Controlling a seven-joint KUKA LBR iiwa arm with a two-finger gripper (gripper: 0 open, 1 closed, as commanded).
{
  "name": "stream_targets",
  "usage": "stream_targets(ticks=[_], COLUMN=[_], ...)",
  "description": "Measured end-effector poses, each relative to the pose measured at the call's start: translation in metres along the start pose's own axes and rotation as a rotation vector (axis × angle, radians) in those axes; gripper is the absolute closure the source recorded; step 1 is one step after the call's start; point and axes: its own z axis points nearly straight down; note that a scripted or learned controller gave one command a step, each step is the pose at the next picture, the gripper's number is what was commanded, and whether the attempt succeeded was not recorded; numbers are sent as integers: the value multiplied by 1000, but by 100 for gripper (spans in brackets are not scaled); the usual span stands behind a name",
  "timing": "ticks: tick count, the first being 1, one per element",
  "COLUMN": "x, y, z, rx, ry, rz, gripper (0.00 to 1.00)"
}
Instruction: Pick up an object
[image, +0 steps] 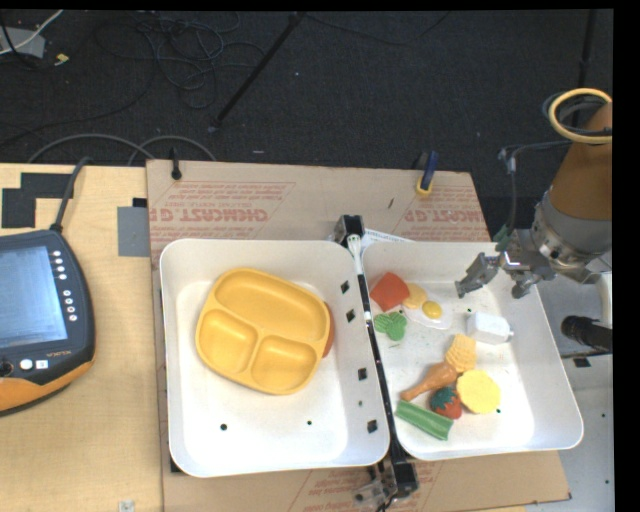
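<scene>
One gripper (497, 276), jaws apart, above cardboard (230, 205) with reversed, unreadable print.

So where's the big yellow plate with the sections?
The yellow plate lies in the left bin, filling much of its upper middle, just left of the divider between the bins. The toy food sits in the right bin.

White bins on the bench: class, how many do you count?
2. The left bin holds a yellow divided plate; the right bin holds the small toy foods, beside it.
</scene>
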Motion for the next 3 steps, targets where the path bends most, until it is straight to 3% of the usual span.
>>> stream_targets(ticks=[1, 2, 3], x=[0, 1, 55], y=[0, -72, -114], z=[-8, -171, -74], rx=[4, -16, 11], ry=[1, -5, 3], rz=[-1, 2, -2], gripper=[100, 100, 100])
